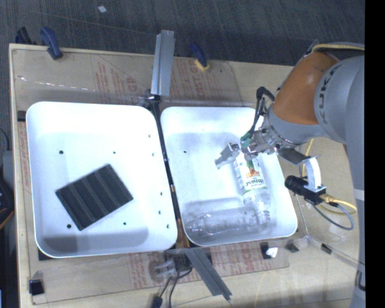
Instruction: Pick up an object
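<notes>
Labelled bottle (251, 178) lies lengthwise, cap toward the hand (236, 154).

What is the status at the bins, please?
End effector low in right bin, over upright-labelled bottle. Second clear bottle lying along near wall, touching it. Black ridged pad alone in left bin.

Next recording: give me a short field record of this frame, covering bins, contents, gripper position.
left bin: shallow white bin holding a dark ribbed rectangular pad
right bin: shallow white bin holding two clear plastic bottles
bottle 1: labelled, upright in view, under the gripper
bottle 2: lying along near wall
gripper: over right bin, at labelled bottle's top
</notes>
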